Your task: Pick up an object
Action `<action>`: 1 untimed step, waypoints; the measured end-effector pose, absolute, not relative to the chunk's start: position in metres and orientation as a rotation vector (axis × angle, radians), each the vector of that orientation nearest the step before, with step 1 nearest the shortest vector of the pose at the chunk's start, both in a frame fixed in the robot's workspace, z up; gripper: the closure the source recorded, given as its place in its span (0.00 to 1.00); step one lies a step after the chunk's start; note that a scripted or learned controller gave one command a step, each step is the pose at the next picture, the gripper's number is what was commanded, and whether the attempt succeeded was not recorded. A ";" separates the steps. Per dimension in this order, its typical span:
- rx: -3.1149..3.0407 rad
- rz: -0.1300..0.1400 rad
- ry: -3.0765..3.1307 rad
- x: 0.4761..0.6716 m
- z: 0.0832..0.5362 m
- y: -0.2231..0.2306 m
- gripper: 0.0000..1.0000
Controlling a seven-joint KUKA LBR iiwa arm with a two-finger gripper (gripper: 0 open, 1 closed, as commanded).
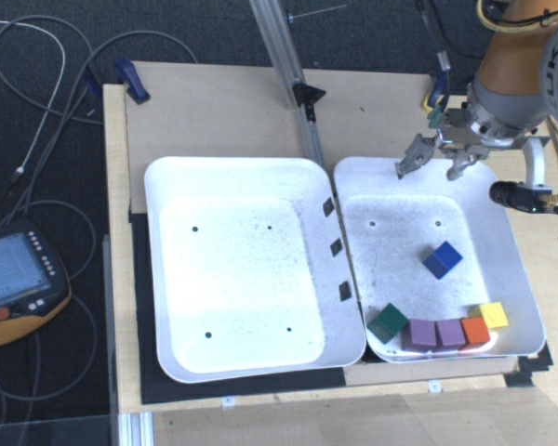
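Item: blue cube (443,259), lying alone in the middle of the right bin (516,277), right half of the frame.

Handling (judged): small, rigid, light; likely wood or plastic with smooth faces, not fragile. Flat parallel sides suit a 2-finger pinch across opposite faces. It sits rotated relative to the bin walls, so the fingers would need turning to match. Free space lies on all sides.

Appearance: solid blue, sharp edges, top face lighter than the side faces.

Other stock, lower right of the frame, along the bin's near wall: green cube (388,322), 2 purple cubes (435,334), orange cube (474,330), yellow cube (493,316), packed touching or nearly so; harder to take hold of.

End effector (437,160): upper right of the frame, above the bin's far rim, fingers spread apart, grasping nothing, well apart from the blue cube.
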State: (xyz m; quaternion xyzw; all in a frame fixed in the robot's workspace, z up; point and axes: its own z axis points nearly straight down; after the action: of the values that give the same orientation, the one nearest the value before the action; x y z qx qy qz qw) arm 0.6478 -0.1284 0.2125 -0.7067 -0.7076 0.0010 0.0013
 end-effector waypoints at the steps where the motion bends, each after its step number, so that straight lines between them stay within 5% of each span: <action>1: -2.219 0.011 -2.210 0.585 0.095 -0.178 0.00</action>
State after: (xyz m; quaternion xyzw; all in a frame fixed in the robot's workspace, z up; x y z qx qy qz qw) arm 0.5850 -0.1777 0.0946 -0.7085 -0.7057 0.0034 0.0050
